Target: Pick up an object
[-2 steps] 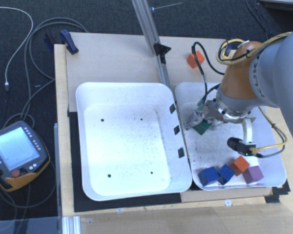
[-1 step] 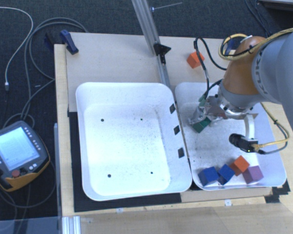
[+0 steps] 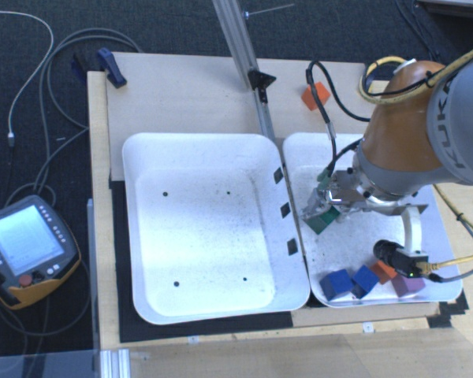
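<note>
we see the end effector [image 3: 325,209] down in the right white plastic bin [image 3: 437,294] | touching a dark green block [image 3: 323,223] | can't tell if it's gripping

Counter [image 3: 181,93] carries a blue clamp [image 3: 110,67] at its far-left corner, an orange block [image 3: 316,95] behind the right bin. Teach pendant [image 3: 27,250] on the dark floor at left, cables [image 3: 55,46] trailing beside it.

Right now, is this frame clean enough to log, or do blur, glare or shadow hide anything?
Camera view: lighting is even, with no strong glare on the white bins; focus is slightly soft overall; the gripper and the green object beneath it blur together, so the grasp is unreadable; the blue blocks stay distinct.
</note>
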Robot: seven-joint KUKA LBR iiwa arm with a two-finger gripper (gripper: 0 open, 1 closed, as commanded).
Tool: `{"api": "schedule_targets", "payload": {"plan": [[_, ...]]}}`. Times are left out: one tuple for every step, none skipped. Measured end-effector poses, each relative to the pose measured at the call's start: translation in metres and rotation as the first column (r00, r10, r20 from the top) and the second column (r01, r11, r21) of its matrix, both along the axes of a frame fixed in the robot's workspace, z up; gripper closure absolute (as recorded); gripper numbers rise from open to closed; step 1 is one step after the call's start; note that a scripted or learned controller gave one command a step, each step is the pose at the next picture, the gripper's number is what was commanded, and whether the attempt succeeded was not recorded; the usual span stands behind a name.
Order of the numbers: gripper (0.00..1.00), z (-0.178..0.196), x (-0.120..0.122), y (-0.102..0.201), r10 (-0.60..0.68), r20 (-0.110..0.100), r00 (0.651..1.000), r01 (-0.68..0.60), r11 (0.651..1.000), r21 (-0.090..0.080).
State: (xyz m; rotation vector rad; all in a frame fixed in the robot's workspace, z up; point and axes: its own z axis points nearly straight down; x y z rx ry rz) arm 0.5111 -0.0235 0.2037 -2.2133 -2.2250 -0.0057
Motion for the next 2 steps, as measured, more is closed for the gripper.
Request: {"api": "schedule_targets", "payload": {"plan": [[1.00,0.140,-0.008,0.000,-0.003,0.010,1.000,0.003,1.000,-0.005],[1.00,0.028,0.024,0.076,0.001,-0.011,1.000,-0.001,1.000,-0.003]]}}
